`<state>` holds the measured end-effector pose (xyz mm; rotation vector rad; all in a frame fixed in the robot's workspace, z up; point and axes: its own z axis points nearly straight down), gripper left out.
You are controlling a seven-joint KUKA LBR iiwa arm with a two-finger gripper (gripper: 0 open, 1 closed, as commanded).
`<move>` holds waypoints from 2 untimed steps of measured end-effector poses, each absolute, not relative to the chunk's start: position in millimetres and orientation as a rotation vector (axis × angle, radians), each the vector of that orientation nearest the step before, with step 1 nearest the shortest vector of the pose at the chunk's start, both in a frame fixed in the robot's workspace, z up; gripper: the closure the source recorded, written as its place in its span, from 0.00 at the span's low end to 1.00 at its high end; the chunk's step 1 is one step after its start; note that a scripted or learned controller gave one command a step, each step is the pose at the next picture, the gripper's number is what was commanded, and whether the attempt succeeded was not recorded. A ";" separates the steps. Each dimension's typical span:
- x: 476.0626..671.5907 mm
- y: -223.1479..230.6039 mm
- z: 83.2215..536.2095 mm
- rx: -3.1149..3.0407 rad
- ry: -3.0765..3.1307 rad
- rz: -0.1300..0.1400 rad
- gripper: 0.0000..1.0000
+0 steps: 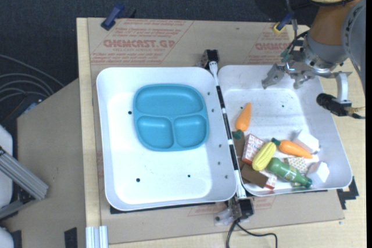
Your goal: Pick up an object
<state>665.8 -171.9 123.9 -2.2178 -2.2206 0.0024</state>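
At the near edge of the right bin (340, 151) a heap of toy food is gathered: a green bottle (289, 172) lies on its side across brown and white packets, a yellow corn cob (263, 155) leans just beside it, and an orange carrot with a green top (292, 148) rests against a white block. A little farther back, apart from the heap, a second carrot (244, 117) lies alone on the bin floor near the divider — orange, tapered, its tip pointed away from the viewer. In the left bin (110, 125) a blue three-compartment plate (171, 116) is seen. Farther still, over the back of the right bin, the gripper (285, 75) hangs from the grey arm; its jaws are spread apart — nothing is seen between them. The bins rest on a board-covered worktop (87, 67).
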 end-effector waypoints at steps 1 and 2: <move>666.3 -103.7 84.4 -2.218 -2.220 0.001 0.00; 583.1 -98.6 84.2 -2.220 -2.219 0.002 0.00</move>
